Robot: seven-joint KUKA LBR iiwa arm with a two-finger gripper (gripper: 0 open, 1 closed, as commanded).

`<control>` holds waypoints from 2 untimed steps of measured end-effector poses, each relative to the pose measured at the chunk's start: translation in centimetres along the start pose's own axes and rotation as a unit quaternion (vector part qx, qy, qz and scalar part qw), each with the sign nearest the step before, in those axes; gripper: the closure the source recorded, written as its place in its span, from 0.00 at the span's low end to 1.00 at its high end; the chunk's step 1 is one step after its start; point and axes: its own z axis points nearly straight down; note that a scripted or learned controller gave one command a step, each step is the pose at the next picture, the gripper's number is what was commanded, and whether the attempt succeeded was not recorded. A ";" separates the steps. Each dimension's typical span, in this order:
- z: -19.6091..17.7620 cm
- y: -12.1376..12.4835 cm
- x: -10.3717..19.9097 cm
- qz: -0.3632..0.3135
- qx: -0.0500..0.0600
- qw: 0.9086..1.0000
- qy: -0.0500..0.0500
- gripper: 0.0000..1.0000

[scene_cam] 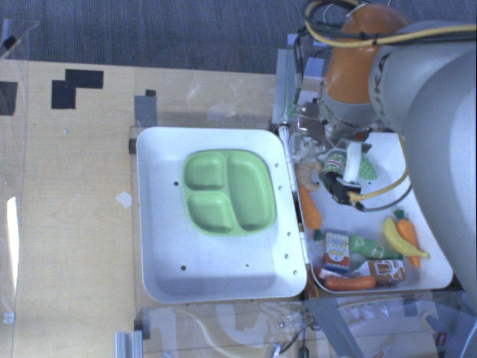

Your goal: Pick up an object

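Observation:
My gripper hangs low over the far left corner of the right bin, beneath the orange wrist band. An orange carrot lies along that bin's left wall, just in front of the gripper. A green and white packet sits to the gripper's right, partly hidden by the wrist. Towards the front lie a yellow banana with a small carrot beside it, a juice carton, a green bottle, a red sausage and a brown packet.
The left bin holds a green divided plate. A metal ridge separates the two bins. The grey arm covers the right bin's far right part. Black markers are on the wooden bench at the far left.

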 end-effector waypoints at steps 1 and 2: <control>-4.0 -2.6 0.7 0.144 0.000 0.990 0.000 1.00; -2.3 -1.2 2.9 0.135 0.000 0.991 -0.001 1.00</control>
